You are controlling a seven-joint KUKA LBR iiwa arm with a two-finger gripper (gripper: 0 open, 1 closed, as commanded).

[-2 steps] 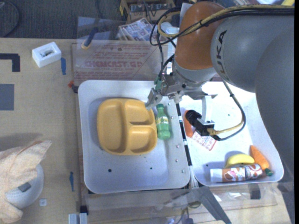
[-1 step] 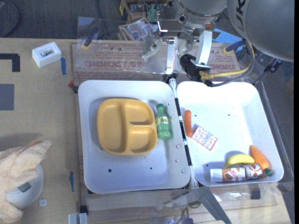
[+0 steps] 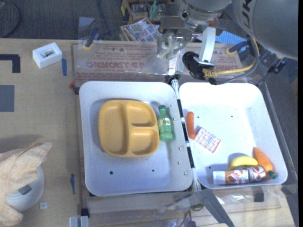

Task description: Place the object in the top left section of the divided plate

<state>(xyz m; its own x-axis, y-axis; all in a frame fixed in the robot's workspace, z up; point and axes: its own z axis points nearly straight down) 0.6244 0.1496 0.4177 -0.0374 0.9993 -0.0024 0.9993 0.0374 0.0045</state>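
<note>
While my gripper [image 3: 171, 48] hangs past the bins' far edge, grasp state indiscernible, the plate [image 3: 128, 127] and bottle [image 3: 165, 123] lie nearer the camera.

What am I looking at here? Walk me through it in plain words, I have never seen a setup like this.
This is one camera fixed above a workbench, looking down at a slant. The big grey shape at the top right is a robot arm reaching in from the right. Its gripper hangs above the far edge of the bins; whether it is open or shut cannot be judged here, and nothing can be seen in it.

Two shallow white bins sit side by side. The left bin holds a yellow divided plate and, just right of it, a small green bottle. The right bin holds a carrot by its left wall, a red-and-white packet, and, near the front, a banana, a second carrot and a lying bottle.
</note>
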